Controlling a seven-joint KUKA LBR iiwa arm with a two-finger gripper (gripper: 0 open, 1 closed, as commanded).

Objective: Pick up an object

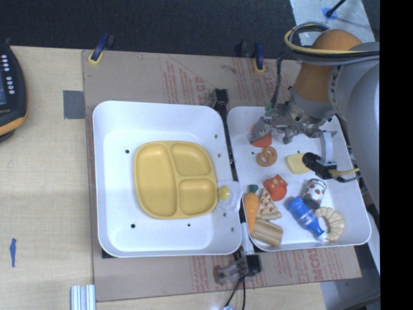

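Right now my tool (279,124) hangs low over the far end of the right shallow white bin (352,237); I cannot tell how it is set. Just below it, on its near side, lies a small brown pretzel-shaped toy (266,155), the closest pick. A red strawberry toy (275,186) sits further toward me.

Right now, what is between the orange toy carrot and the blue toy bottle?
In the camera view, a red toy strawberry lies between the orange toy carrot and the blue toy bottle, slightly above the line joining them.
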